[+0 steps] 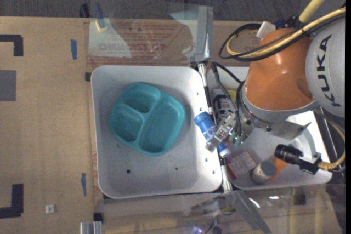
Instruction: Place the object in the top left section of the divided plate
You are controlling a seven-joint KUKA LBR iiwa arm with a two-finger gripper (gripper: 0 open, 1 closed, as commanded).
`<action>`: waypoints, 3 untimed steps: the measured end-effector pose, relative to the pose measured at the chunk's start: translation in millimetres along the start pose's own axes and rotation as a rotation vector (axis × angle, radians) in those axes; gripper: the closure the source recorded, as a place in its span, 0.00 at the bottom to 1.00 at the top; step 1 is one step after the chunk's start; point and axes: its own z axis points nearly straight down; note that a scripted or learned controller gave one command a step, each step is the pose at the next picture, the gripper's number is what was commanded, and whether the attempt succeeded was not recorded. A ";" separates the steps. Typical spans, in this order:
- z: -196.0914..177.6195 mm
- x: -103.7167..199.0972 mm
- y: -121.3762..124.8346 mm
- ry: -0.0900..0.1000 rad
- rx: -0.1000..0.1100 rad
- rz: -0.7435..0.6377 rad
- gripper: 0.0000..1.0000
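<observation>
We saw the teal divided plate (pixel 147 118) in the left bin (pixel 109 172), the gripper (pixel 218 137) at the bins' divide — fingers pinching a blue object (pixel 204 124).

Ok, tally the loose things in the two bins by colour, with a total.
Teal: 1, the plate in the left bin
Blue: 1, the tube at the claw
Red: 1, the packet in the right bin
Grey: 1, the cylinder beside the packet
Orange: 1, a piece partly hidden
Total: 5
</observation>
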 end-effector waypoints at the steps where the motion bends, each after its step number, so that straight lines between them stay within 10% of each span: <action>1: -6.2 43.1 43.4 -0.002 -0.003 0.079 1.00; 2: 0.2 85.1 85.4 -0.002 -0.003 0.079 1.00; 3: 22.3 76.0 75.6 0.001 0.001 0.193 1.00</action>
